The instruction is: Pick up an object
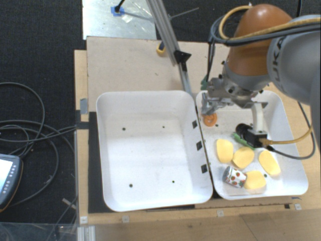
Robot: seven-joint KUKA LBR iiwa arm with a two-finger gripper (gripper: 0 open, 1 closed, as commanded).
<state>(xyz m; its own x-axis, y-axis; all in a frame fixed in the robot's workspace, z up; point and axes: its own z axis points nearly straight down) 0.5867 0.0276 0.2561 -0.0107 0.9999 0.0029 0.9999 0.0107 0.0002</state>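
the two bins are shallow trays of smooth, glossy white plastic with rounded corners, side by side on a flat tan bench [125, 64]. the left bin [150, 149] shows a bare floor marked with a few small dark dots, and a row of small black tabs runs along the rim it shares with its neighbour. the grey arm [296, 59], matte metal with a rounded orange section above the wrist, reaches down over the top left part of the right bin [287, 115]. the gripper [208, 107] hangs close to that bin's left wall; whether it stands apart or together cannot be told from this slant, and nothing is seen clamped in it. just below its tip lies a small orange piece [209, 118], roundish and flat, on the bin floor near the upper left corner; whether the two touch cannot be told. lower in the same bin sit four yellow pieces [243, 157], smooth, rounded and pebble-like, clustered close together. at the lower left of that cluster lies a small can [234, 176], tilted, its white wrap spotted with red. a thin green strip [243, 141] lies just above the yellow pieces.
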